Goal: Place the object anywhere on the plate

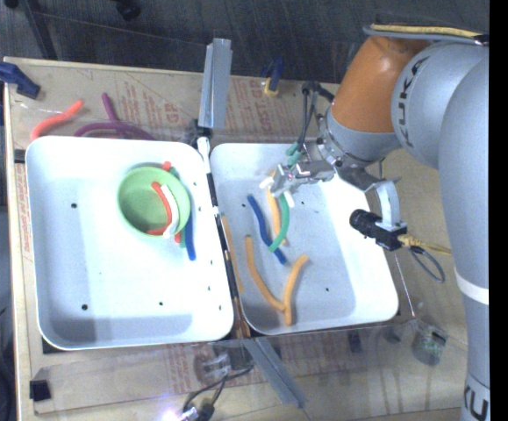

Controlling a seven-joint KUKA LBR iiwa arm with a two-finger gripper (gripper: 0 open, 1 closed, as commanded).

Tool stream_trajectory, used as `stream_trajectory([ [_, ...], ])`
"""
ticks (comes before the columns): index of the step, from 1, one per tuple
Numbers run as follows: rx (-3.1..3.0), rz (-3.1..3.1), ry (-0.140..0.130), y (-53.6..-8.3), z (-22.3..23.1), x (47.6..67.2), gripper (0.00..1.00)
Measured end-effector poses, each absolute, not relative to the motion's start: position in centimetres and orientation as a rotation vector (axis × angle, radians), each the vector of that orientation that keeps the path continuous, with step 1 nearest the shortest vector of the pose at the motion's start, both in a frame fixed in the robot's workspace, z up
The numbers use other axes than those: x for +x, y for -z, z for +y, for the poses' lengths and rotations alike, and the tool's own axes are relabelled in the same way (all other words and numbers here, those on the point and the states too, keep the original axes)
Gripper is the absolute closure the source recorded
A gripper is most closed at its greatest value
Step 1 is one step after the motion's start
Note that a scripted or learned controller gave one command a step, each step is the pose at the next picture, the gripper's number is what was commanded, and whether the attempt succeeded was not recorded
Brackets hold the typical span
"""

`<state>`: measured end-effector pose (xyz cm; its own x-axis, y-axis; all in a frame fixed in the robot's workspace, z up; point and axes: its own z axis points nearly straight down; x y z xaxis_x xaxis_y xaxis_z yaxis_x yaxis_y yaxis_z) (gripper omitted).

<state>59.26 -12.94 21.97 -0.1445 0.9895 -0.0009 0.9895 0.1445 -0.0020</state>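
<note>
Here, green plate (148, 202) in left bin (60, 261), red strip (162, 197) lying on plate, gripper (286, 181) well right of plate over right bin (368, 288), finger opening and any hold cannot be told.

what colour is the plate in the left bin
Green: the plate in the left bin shows best in the camera view.
</note>
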Motion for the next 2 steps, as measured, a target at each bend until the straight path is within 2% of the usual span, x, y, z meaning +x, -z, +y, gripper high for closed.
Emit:
stream_trajectory([
  [1,-1.886,-2.512,0.001,-34.88,-5.7,64.11,1.0],
  [2,-1.886,-2.512,0.001,-34.87,-5.7,64.11,0.0],
])
